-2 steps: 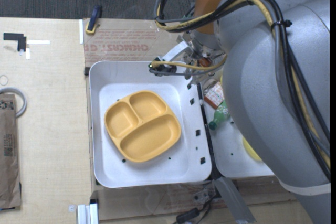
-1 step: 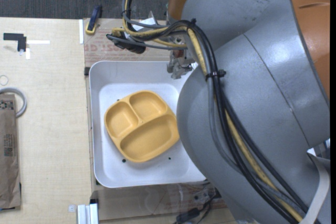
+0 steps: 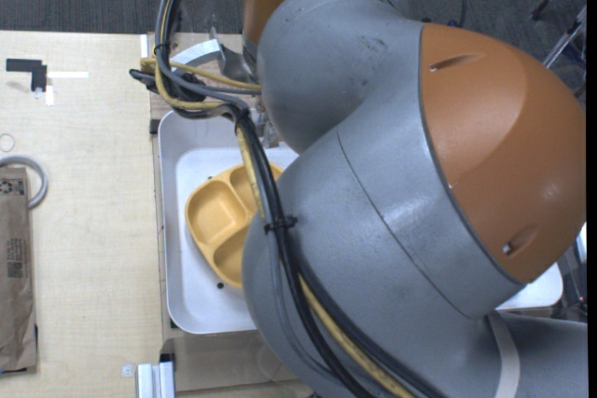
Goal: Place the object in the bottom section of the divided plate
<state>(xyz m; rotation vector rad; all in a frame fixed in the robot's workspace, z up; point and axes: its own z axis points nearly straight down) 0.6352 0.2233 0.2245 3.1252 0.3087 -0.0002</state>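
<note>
A yellow divided plate (image 3: 216, 224) lies in the left white bin (image 3: 177, 238), its right part hidden behind the arm. Two of its sections show, and both look bare. The big grey and orange arm (image 3: 410, 200) covers most of the view, reaching from the right across the bins. The object to be placed is hidden from the camera.
A wooden benchtop (image 3: 84, 200) stretches left of the bin, with a brown paper bag (image 3: 17, 266) at its left edge and a small black part (image 3: 26, 68) near the top left. Black and yellow cables (image 3: 201, 93) run along the arm above the bin.
</note>
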